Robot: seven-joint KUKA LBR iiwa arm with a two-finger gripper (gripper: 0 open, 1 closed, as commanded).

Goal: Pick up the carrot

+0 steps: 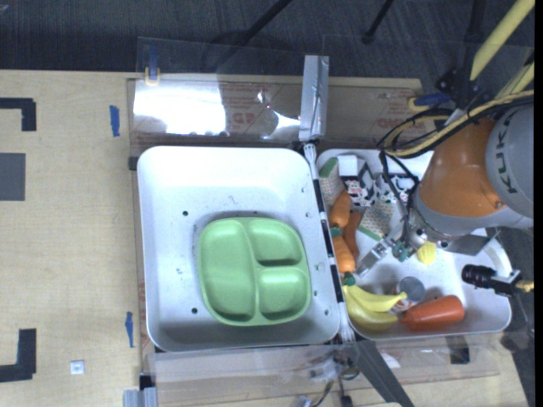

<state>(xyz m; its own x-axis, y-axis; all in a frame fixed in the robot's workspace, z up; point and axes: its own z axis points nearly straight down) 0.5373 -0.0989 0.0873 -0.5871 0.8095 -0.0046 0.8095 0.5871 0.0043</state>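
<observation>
**Pincer low in a crowded bin, carrot pressed to the wall**

Hovering low in the right-hand shallow white bin (488, 316): the metal two-finger pincer (392, 248) of the grey arm with the orange band (462, 185). Impossible to tell whether open or closed, too small and cluttered there. Nothing visibly gripped.

Lying lengthwise along that bin's left wall, just left of the pincer: the long orange carrot (343, 227), touching or nearly touching the divider. Below it, a curved yellow banana (372, 302), with a fat red-orange pepper-like vegetable (434, 310) just beside. Over in the left white bin (170, 185), a green sectioned plastic plate (253, 268), well apart.

Likely trouble: no room for a finger between carrot and wall, so a glancing close and a slip. Also possible: catching the banana instead, given the crowding. On a rounded, tapered body, an off-centre pinch apt to squirt it sideways.
</observation>
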